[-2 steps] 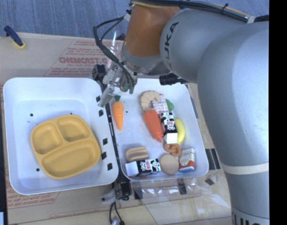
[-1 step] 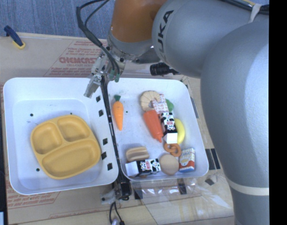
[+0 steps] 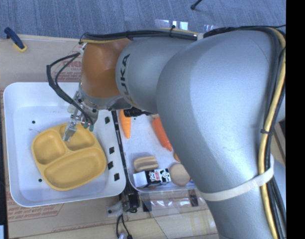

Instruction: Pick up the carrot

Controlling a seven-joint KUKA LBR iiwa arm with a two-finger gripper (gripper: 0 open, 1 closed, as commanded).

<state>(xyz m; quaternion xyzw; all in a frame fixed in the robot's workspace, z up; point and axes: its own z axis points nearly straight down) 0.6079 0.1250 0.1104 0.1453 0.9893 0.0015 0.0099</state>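
I saw a yellow divided plate (image 3: 68,159) lying in the left bin (image 3: 15,133). In the right bin sat a hot-dog bun (image 3: 145,163), an egg (image 3: 179,174) and a black-and-white carton (image 3: 153,177).

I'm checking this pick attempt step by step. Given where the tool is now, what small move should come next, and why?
Probably shift the tool toward the right bin, without descending. It hangs over the yellow divided plate in the left bin, while the carrot lies across the divider, just inside the right bin. A second orange piece lies farther right, partly under the arm.
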